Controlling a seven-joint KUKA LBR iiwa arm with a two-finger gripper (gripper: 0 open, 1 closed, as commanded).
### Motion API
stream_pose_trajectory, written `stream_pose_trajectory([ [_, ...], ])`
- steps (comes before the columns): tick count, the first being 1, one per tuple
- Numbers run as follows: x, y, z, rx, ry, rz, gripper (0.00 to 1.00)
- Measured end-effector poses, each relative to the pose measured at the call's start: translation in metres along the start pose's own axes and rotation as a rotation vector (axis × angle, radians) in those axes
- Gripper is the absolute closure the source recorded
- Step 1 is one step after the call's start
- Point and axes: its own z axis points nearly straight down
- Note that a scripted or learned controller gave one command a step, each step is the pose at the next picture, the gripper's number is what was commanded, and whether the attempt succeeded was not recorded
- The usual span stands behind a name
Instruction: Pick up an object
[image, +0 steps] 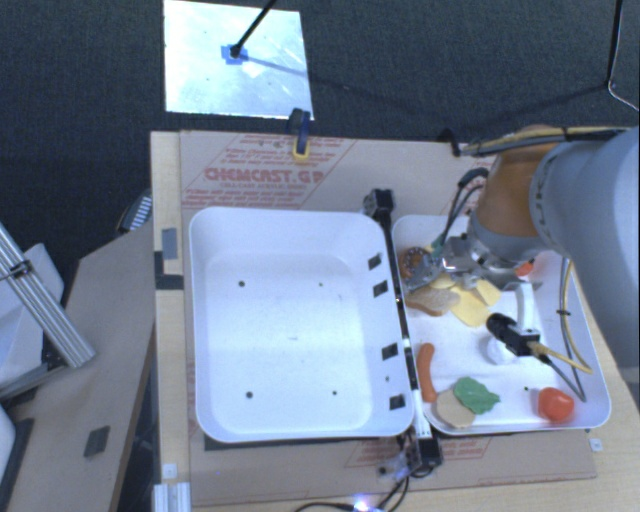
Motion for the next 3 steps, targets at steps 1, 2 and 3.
stream_pose_trajectory([
  [1, 0.045, -0.044, -0.286, -0.009, 0.001, 0.0, 0.0],
  [2, 0.079, -0.035, -0.133, 0.023, 0.002, 0.0, 0.0],
  [3, 0.047, -0.107, -0.095, 0.019, 0.001, 0.011, 0.0],
])
